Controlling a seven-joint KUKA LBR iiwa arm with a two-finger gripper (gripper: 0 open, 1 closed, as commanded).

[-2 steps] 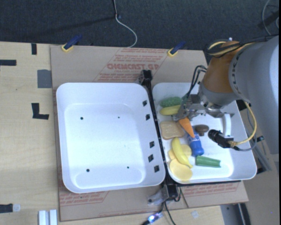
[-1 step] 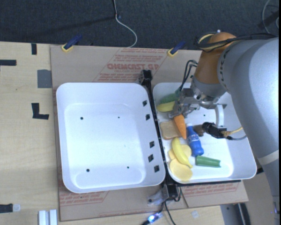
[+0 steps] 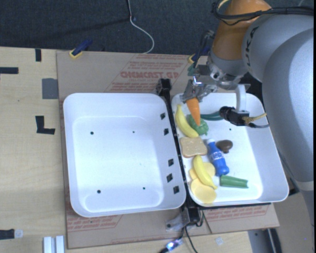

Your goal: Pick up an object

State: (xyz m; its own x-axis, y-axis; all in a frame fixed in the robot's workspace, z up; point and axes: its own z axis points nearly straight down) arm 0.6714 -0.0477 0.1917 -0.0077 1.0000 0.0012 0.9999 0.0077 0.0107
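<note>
Orange carrot [image 3: 193,109] hangs point-up between the closed fingers of the tool [image 3: 195,95], over the far left of the right bin [image 3: 266,165]. Lift slowly and straight.

I am counting two bins [image 3: 73,109], two bananas [image 3: 183,124], one carrot [image 3: 194,110], one bottle [image 3: 217,158], one toast slice [image 3: 193,147].

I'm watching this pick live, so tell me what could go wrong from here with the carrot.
1. The carrot hangs tip-up under the gripper; whether the grip is firm is unclear, so it might slip back into the right bin.
2. Falling, it could knock the banana or the toast slice packed just below.
</note>
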